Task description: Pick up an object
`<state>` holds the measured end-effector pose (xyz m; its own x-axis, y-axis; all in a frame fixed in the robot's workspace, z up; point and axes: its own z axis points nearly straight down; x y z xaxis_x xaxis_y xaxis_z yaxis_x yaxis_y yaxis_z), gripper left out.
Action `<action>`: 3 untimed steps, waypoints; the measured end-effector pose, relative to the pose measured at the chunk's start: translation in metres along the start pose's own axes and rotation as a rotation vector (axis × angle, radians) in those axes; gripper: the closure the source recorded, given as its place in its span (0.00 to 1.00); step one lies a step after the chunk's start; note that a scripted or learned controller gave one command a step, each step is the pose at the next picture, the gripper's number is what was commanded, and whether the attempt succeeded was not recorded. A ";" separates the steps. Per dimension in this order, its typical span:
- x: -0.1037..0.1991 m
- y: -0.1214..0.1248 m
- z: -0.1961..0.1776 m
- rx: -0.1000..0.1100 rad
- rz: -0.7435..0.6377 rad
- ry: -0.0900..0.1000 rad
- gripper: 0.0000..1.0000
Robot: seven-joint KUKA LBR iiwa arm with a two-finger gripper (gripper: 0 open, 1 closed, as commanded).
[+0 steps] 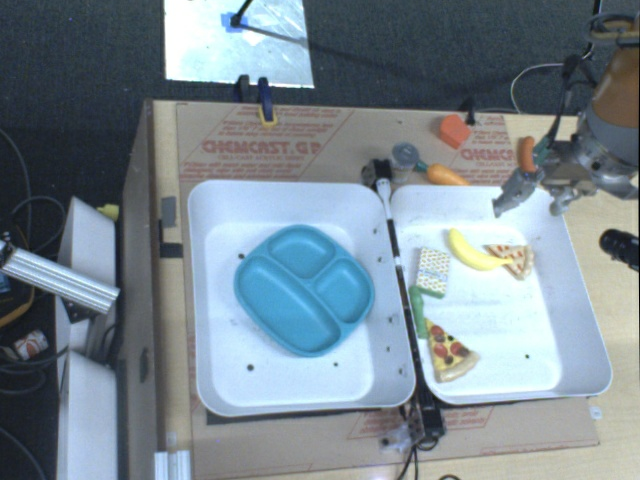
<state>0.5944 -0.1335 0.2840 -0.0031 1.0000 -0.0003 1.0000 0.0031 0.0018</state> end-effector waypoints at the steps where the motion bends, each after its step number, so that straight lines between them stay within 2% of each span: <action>1: 0.014 0.043 0.139 0.004 -0.001 0.001 0.00; 2: -0.016 0.055 0.200 0.002 0.002 -0.001 0.00; 3: -0.016 0.056 0.189 -0.002 0.001 -0.001 1.00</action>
